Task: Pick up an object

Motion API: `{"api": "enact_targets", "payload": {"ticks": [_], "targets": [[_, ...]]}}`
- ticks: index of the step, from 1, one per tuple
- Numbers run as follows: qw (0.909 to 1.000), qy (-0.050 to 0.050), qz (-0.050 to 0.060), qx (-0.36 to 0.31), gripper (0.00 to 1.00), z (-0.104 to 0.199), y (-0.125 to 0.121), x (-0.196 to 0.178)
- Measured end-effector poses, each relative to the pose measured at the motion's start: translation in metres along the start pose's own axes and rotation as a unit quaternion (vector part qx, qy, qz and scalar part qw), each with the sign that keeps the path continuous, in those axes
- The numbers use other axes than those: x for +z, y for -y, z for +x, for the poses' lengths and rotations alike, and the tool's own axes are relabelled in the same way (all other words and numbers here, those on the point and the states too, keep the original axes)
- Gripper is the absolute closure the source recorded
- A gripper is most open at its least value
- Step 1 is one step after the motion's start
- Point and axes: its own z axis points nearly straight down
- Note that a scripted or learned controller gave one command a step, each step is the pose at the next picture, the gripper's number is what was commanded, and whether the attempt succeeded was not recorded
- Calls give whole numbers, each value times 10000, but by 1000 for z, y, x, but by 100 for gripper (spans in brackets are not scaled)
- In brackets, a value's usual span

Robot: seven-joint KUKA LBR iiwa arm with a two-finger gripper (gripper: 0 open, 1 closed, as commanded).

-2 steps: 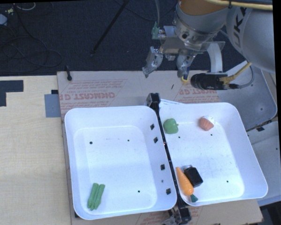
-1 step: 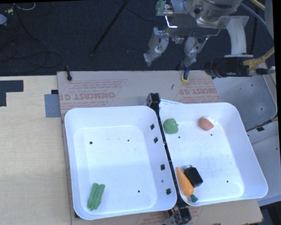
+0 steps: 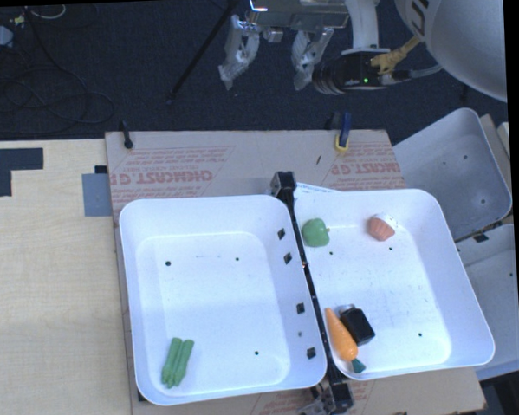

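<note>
The two-finger metal gripper (image 3: 276, 61) is seen raised at the top of the view, beyond the far edge of the table, its fingers spread apart with nothing between them. In the right white plastic bin (image 3: 435, 236) a round green fruit-shaped object (image 3: 315, 232) lies just beside the dividing wall, a pinkish rounded object (image 3: 380, 227) sits well apart from it, and an orange carrot-shaped toy (image 3: 340, 332) touches a small black block (image 3: 356, 324) near the front. A ribbed green pod-like object (image 3: 176, 361) lies alone in the left white bin (image 3: 133, 278).
</note>
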Motion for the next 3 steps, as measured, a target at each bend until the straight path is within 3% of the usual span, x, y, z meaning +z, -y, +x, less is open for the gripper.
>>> {"api": "enact_targets", "payload": {"ticks": [1,2,3], "targets": [[10000,14,17,-25,100,-1,2,-11],[10000,-6,3,-4,100,74,1,-1],[10000,12,12,-16,100,72,2,-12]]}}
